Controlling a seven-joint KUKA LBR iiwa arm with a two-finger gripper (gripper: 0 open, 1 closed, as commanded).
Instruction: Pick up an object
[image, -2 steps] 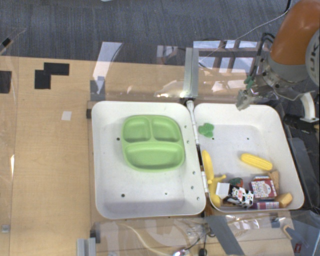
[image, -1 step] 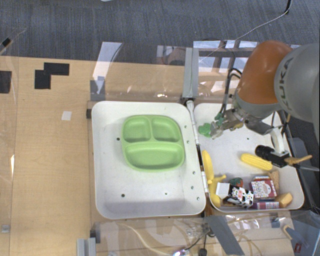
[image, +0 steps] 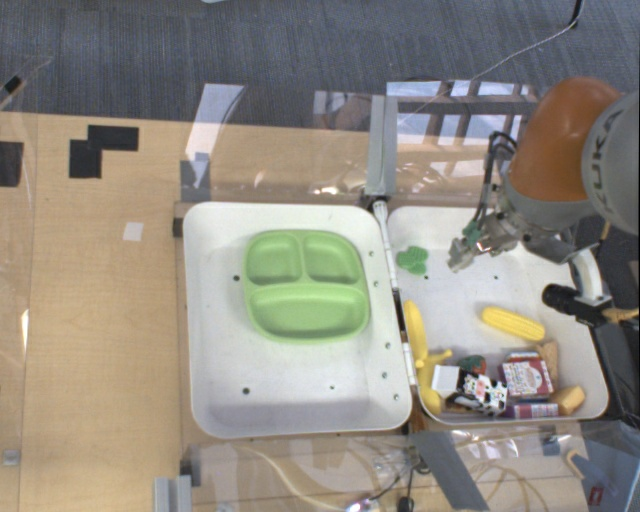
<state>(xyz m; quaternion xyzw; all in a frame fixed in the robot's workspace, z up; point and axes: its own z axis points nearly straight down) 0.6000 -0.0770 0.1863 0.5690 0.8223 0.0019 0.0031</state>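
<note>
My gripper (image: 468, 250) hangs over the back of the right bin (image: 455, 315), under the grey arm with its orange band (image: 560, 140). A small green object (image: 412, 260) lies just to its left, close by but apart from it. Toward the front lie a yellow corn cob (image: 513, 323), a banana (image: 415, 340) along the bin's left wall, a red box (image: 525, 377) and a black-and-white toy (image: 482, 390). I see nothing in the gripper.
The left bin (image: 215, 330) holds a green divided plate (image: 305, 284). A metal divider (image: 380, 160) and clear panels stand behind the bins. More small items crowd the right bin's front corner, among them a tan piece (image: 571, 399).
</note>
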